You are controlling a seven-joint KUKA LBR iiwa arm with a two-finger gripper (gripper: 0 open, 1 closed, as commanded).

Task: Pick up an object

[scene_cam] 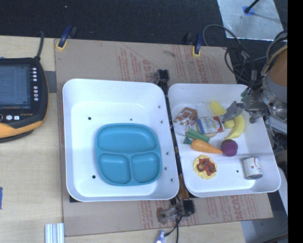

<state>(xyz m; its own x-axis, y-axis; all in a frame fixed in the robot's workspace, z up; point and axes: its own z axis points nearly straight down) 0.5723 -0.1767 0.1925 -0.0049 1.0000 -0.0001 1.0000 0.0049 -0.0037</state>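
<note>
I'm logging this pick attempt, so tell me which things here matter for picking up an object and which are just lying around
Part of the job:
gripper, over the right bin
banana
carrot
purple fruit
can
pizza slice
two snack packets

Just lying about:
left bin holding a blue divided plate
control tablet
clamps

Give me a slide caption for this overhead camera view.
End effector above the yellow plastic banana in the right white bin; blue divided plate in the left white bin.

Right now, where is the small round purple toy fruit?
The small round purple toy fruit lies in the right white bin, just right of the orange toy carrot and below the yellow toy banana.
</note>
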